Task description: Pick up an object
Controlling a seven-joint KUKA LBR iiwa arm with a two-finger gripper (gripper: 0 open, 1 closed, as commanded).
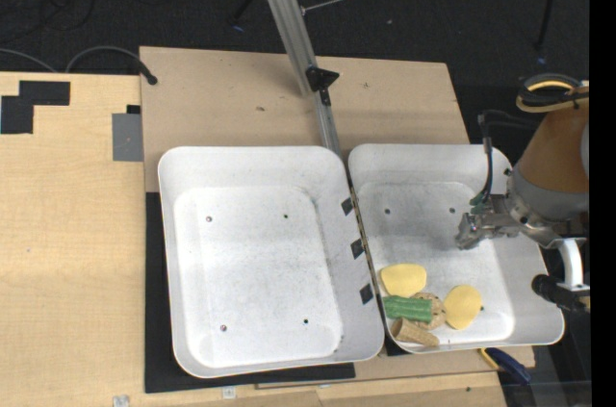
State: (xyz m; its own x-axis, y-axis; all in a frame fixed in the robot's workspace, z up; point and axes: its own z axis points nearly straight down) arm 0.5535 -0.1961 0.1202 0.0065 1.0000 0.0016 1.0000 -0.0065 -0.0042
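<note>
My gripper (474,230) hangs low over the right side of the right bin (414,174), above bare white floor. Nothing shows in it. The objects lie in a cluster at that bin's front, down and to the left of the gripper: a yellow rounded piece (403,279), a second yellow piece (463,306), a green elongated piece (408,307) between them, and a tan piece (417,332) against the front wall. The nearest one, the second yellow piece, lies clearly apart from the gripper.
The left bin (192,174) stands beside the right one, with black clips (353,232) along their shared wall. A slanted metal rail (289,20) rises behind the bins. The arm's orange band (556,155) overhangs the right bin's right rim.
</note>
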